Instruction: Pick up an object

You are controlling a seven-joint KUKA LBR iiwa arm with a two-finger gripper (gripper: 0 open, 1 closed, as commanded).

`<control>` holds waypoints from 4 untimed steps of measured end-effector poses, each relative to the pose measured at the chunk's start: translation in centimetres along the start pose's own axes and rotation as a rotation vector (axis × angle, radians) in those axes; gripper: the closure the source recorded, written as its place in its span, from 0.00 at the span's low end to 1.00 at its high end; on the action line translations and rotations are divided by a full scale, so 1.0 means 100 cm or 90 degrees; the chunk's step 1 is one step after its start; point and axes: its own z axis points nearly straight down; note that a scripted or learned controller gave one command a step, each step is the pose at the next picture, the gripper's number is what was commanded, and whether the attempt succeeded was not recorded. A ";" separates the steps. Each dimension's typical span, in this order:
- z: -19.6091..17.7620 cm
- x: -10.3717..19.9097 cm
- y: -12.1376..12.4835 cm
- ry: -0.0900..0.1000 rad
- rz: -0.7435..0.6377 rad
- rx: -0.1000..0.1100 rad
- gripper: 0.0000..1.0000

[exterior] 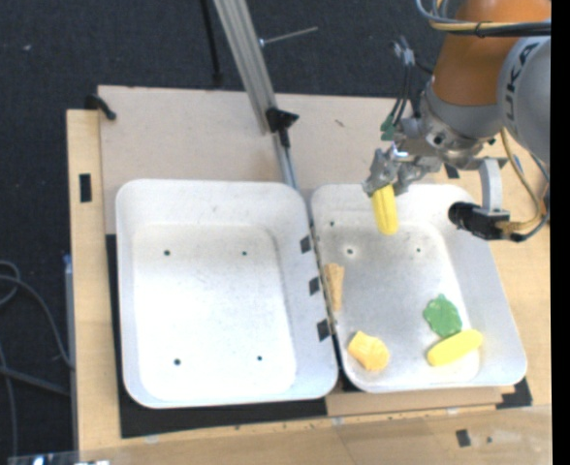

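My gripper (386,186) hangs over the far part of the right bin (489,289), shut on a long yellow object (386,210) that dangles below its fingers, clear of the bin floor. Lower in the same bin lie a green object (442,315), a yellow oblong object (454,348) at the front right and a yellow-orange chunk (368,352) at the front left. A tan cone-like piece (333,286) rests along the right bin's left wall.
The left bin (212,289) sits beside the right one. A slanted metal pole (251,61) rises behind the bins. A black part (479,221) of the arm hangs over the right bin's far right corner. Cables lie off the bench at left.
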 end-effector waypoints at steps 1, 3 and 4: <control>-0.001 0.047 -0.008 0.000 0.000 0.000 1.00; 0.017 0.167 -0.015 0.001 -0.001 0.001 1.00; 0.017 0.164 -0.015 0.000 0.002 0.001 0.00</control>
